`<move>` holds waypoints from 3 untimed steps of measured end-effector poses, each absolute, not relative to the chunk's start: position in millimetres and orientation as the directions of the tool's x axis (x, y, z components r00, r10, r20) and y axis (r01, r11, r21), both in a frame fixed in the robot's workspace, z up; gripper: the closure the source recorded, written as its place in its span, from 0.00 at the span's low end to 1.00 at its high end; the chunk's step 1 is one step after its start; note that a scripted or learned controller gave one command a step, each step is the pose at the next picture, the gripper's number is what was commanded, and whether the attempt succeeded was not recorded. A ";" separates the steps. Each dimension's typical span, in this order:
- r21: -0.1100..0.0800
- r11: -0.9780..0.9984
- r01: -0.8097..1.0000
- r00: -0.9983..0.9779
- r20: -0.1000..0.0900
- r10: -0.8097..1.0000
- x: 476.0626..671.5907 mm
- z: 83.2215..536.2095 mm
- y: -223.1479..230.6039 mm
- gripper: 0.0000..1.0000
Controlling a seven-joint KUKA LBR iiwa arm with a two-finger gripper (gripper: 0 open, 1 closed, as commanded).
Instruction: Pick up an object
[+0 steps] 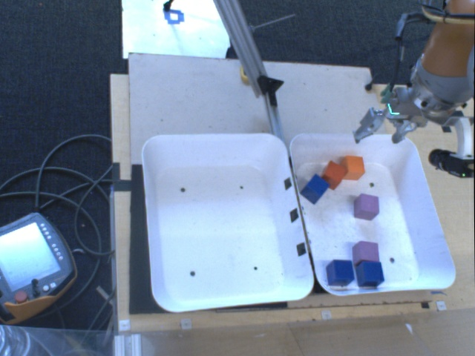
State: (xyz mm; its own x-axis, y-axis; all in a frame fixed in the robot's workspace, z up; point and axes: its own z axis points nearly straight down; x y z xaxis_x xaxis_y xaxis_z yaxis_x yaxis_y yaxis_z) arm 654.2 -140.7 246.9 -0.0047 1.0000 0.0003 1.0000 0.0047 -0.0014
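My gripper (384, 129) hangs over the far rim of the right bin (427, 199), open, with nothing between its fingers. Below it in that bin lie two orange cubes, one (353, 167) beside the other (335, 174), and a blue cube (315, 188) touching the second. A purple cube (366, 206) sits mid-bin. Near the front wall are another purple cube (365, 252) and two blue cubes (340, 272) (369, 274) side by side.
The left bin (159, 199) adjoins the right one. A slanted metal pole (241, 35) crosses the bench behind the bins. A teach pendant (30, 262) and cables (74, 184) lie on the floor at left.
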 end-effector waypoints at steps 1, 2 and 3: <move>0.002 0.006 1.000 -0.006 -0.001 1.000 654.9 249.2 -140.6 0.00; -0.003 0.003 1.000 -0.003 0.000 1.000 655.9 187.0 -141.6 0.00; -0.004 0.003 1.000 -0.003 0.001 1.000 648.4 128.7 -136.7 0.00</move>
State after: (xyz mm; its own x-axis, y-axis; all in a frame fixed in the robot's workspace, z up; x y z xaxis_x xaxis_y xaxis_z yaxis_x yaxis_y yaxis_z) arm 648.4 -136.7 128.7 -0.0033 1.0000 0.0008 1.0000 0.0033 -0.0038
